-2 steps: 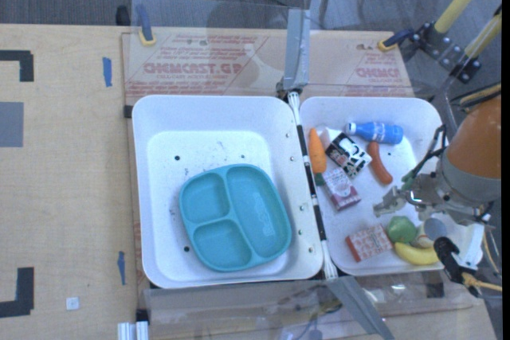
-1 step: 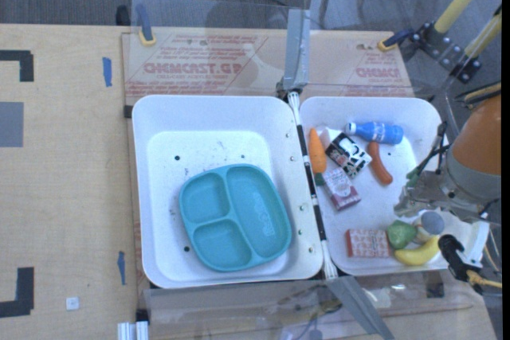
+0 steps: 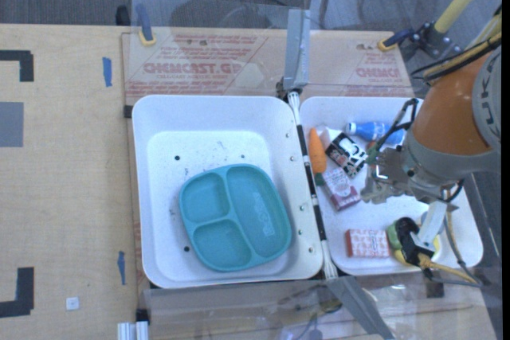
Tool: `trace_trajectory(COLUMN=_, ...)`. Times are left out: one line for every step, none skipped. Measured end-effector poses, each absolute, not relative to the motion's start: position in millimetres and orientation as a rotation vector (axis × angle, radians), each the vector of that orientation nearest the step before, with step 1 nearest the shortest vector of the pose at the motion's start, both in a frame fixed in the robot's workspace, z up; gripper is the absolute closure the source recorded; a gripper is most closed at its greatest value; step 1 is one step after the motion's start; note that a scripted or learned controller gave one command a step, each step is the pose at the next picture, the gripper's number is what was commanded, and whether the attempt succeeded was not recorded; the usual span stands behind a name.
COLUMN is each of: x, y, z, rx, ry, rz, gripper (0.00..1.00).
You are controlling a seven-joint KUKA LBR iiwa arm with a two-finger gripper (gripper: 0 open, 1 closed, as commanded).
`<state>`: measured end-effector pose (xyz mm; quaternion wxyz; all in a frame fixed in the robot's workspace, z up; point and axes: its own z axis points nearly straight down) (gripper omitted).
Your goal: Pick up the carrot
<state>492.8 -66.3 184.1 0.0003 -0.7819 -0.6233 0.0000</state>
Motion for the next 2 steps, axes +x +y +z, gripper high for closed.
trace_trajectory(x=503.4, y=-20, z=184, rx=-2.388, ry=-2.043, rz=0.000, gripper=1.00)
trace_trajectory(x=503.0, y=8, z=184, rx=-2.566, ry=-1.814, rz=0.001, gripper=1.00)
